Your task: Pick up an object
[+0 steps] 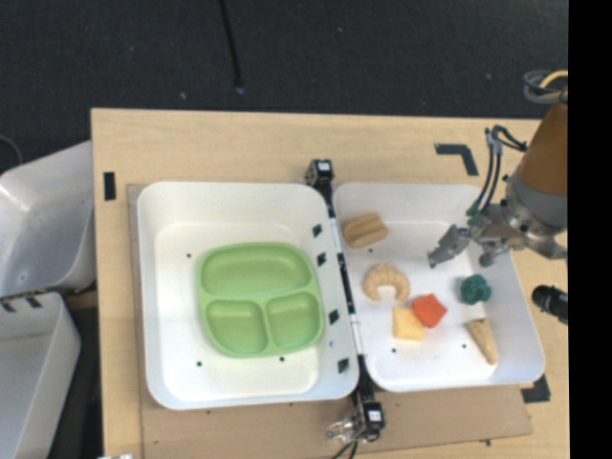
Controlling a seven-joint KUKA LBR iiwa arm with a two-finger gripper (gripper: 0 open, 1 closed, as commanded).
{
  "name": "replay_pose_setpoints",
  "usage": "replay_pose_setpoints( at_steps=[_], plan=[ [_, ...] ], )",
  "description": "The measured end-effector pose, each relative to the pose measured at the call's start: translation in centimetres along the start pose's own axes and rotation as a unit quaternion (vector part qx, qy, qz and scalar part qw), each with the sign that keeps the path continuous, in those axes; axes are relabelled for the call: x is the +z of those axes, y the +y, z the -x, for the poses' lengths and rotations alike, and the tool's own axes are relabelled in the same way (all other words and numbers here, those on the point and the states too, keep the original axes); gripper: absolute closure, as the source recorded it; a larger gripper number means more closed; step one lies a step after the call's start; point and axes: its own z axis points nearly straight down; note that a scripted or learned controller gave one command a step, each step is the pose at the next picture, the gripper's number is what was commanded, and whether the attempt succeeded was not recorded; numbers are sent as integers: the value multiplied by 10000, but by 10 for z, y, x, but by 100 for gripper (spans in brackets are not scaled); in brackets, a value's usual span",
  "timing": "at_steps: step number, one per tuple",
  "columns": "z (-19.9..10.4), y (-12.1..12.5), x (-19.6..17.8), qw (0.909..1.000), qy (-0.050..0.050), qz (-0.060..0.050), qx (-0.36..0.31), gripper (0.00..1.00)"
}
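Nearest the lens, on the desk (229, 146) edge below both bins: a small black cable clamp (366, 415). Above it, the right bin (521, 366), holding the food pieces. Hovering over that bin's upper right area, the end effector (459, 245), fingers spread apart, gripping nothing. Just below and right of the end effector, apart from it: a dark green lump (475, 289). Lower still, a tan wedge (483, 339) near the bin's rim. Below and left of the end effector: a red block (429, 310) touching a yellow cheese piece (407, 324), with a croissant (386, 281) beside them. Up and left of the end effector, a bread roll (364, 229). Far to its left, in the left bin (158, 371): a green divided tray (260, 297)
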Motion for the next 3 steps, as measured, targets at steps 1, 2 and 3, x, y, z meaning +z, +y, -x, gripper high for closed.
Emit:
replay_pose_setpoints(
  at_steps=[1, 2, 3],
  plan=[
    [0, 3, -7, 10000, -14, 65, -17, 0],
    [11, 2, 43, 10000, -17, 51, -6, 0],
    [15, 11, 91, 10000, -17, 53, -3, 0]
  ],
)
